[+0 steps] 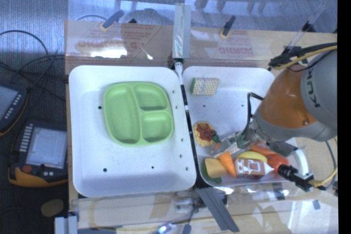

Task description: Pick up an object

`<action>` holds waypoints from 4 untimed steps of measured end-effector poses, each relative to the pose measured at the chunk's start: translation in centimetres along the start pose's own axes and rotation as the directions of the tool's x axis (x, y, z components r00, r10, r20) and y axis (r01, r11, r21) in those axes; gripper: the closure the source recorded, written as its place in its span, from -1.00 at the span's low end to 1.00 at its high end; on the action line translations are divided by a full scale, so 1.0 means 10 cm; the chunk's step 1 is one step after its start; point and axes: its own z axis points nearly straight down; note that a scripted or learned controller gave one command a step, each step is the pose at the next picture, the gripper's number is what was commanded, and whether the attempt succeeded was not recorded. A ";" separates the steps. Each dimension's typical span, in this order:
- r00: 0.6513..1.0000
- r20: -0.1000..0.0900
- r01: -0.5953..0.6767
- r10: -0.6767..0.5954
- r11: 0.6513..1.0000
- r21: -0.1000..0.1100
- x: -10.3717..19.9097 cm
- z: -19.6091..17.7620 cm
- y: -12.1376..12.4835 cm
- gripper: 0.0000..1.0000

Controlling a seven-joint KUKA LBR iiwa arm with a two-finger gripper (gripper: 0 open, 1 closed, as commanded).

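Two white bins sit side by side on the worktop [109, 44]. I'm running the arm [299, 104] from far off; it comes in from the right, grey w/ an orange band, and hangs low over the right bin [236, 76]. The left bin [88, 167] has a green plate [138, 112] w/ three sections lying flat in the middle.

Down at the front of the right bin is a heap of toy food, all touching: a small carton [253, 167] w/ a red and white label, an orange carrot piece [226, 162], a yellow bit [214, 169] beside it, and a little pizza slice [205, 132] just behind, near the wall btw. the bins. One small checked block [204, 85] sits alone at the back of that bin, well apart from the heap.

The gripper [241, 142] is right at the heap, by the carton. I can't tell if the jaws are open or closed, or if they've got anything; the wrist hides them.

My guess: these toys are light, hard plastic, a bit slippery. The carton has flat sides, so I'd take it across its narrow middle. The heap is crowded, so the jaws could bump its neighbours.
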 end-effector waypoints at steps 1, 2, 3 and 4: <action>1.000 0.002 0.003 -0.003 1.000 -0.008 0.00 -0.12 0.04 1.00; 0.996 -0.008 -0.092 0.093 0.995 0.021 -0.23 -0.17 0.05 1.00; 0.955 0.001 -0.297 0.297 0.955 0.022 0.17 -1.36 0.44 1.00; 0.979 -0.001 -0.203 0.203 0.979 0.021 0.72 -1.68 0.71 1.00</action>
